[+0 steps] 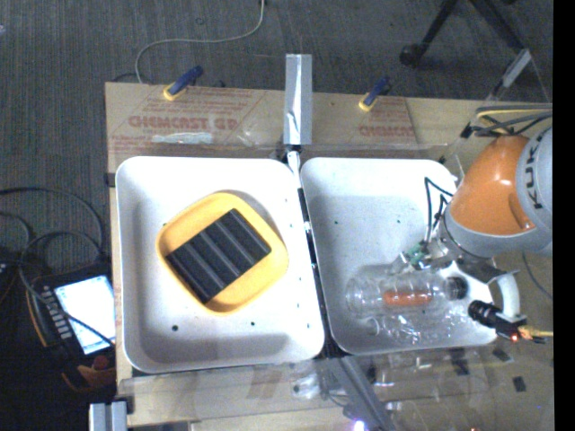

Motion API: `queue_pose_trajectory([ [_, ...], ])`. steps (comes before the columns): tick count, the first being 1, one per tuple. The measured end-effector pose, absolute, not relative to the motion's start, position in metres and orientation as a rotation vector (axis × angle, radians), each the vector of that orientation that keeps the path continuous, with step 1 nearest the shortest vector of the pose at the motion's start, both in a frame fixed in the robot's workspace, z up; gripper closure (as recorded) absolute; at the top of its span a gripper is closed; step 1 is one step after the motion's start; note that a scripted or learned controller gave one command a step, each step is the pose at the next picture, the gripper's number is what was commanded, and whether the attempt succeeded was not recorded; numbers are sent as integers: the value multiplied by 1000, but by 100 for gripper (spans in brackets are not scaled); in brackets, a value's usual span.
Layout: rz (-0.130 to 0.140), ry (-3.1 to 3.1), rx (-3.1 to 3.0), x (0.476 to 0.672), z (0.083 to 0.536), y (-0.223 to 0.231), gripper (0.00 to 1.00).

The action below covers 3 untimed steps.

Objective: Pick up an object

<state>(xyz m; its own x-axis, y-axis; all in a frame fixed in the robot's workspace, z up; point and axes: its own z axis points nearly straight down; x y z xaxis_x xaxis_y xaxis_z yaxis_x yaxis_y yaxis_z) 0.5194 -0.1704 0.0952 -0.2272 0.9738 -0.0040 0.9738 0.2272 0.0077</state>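
Note:
A clear plastic bottle (388, 300) with an orange patch inside lies on its side near the front of the right bin (359, 196). My gripper (429, 263) hangs below the orange wrist band at the right side of that bin, low over the bottle's right end; its tip blends into the clear plastic. A yellow block with a black ribbed top (222, 250) lies in the middle of the left bin (144, 196), far from the gripper.
The raised divider (305, 232) between the two bins runs down the middle. Two clamps (182, 82) (374, 92) hold the cardboard at the back edge. A tablet (83, 305) and cables lie on the floor to the left.

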Motion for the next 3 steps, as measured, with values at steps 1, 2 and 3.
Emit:
queue_pose_trajectory([
  [1,9,2455,1947,520,104,-169,100],
  [2,2,2594,1768,538,260,-124,100],
  [3,3,2594,1767,539,269,-123,100],
])
